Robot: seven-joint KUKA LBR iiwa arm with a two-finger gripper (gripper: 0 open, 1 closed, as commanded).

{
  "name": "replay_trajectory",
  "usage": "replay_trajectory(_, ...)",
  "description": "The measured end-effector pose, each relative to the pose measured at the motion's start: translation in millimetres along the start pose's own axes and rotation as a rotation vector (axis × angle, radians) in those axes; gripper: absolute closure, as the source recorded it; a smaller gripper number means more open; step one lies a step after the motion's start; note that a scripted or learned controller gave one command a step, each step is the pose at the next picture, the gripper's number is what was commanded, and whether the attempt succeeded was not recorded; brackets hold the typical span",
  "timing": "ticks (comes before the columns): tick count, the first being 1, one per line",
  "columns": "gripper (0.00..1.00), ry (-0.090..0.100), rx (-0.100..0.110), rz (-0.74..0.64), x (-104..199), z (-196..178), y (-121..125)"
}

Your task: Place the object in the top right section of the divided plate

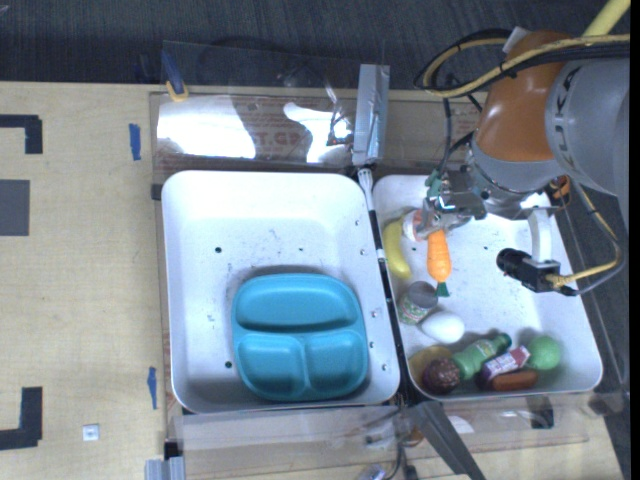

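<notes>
Wood bench (70,298) – 2 white bins on it: left (190,218), right (575,338)

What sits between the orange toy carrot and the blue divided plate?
In the camera view, a yellow banana and the bins' adjoining white rims lie between the orange toy carrot and the blue divided plate.

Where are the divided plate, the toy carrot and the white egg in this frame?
divided plate (297,348), camera view, on the ridge between its sections.
toy carrot (438,256), camera view, on the orange body.
white egg (442,328), camera view, on the shell's middle.
</notes>
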State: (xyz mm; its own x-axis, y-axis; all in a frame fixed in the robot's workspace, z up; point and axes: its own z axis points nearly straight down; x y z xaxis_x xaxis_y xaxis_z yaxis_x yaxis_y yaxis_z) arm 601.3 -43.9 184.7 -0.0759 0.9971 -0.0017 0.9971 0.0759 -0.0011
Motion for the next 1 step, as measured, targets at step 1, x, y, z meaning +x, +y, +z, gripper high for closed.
replay_trajectory(1,1.0,0.004,0.001,-0.092,76.7,0.1,-30.7)
